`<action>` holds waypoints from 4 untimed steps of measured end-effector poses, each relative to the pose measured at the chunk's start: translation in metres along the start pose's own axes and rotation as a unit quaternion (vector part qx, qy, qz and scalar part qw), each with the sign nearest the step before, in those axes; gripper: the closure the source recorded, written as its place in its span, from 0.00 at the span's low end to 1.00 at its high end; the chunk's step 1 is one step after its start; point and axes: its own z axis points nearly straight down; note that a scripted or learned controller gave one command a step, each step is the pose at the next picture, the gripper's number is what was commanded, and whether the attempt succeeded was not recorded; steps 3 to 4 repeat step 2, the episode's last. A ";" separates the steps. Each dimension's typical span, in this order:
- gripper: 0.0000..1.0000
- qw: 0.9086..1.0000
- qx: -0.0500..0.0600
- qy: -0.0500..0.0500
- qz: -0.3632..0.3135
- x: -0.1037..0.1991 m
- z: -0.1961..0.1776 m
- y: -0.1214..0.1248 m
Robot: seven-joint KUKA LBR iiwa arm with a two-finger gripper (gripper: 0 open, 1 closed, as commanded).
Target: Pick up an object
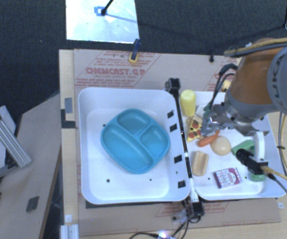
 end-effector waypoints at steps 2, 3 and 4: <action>1.00 1.000 0.002 0.000 0.003 0.000 0.000 -0.007; 1.00 1.000 0.002 0.000 0.003 0.000 0.000 -0.007; 1.00 1.000 0.002 0.000 0.003 0.000 0.000 -0.007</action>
